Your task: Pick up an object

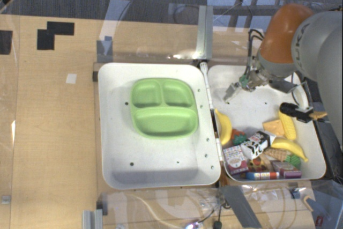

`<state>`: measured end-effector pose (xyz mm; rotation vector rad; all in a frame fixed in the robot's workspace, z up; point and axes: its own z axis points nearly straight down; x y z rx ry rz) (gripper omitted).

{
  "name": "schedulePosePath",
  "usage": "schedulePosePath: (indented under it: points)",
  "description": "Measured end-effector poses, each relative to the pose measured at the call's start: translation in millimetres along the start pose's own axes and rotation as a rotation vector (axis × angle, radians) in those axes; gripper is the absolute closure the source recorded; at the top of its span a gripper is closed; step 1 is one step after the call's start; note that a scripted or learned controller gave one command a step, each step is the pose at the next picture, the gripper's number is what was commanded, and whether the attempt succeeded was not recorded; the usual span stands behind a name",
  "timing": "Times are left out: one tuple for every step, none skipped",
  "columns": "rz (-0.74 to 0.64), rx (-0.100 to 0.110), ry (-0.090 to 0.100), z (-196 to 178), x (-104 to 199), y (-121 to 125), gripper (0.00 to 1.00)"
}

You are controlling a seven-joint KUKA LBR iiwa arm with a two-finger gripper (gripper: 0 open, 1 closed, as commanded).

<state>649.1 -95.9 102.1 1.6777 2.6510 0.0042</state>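
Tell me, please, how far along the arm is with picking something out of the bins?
Nothing looks picked yet. The gripper hangs over the bare upper part of the right bin with no object between its fingers. The toys, including a banana, a corn cob and a small cow-patterned carton, lie heaped at that bin's near end. The green divided plate sits in the left bin. Reaching, grasping and lifting are all left.
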Motion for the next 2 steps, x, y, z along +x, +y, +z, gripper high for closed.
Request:
schedulePosePath:
  points:
    - [0.062,0.004,0.002,12,-6,20,0.0]
    - [0.063,-0.006,-0.008,10,-24,-82,0.0]
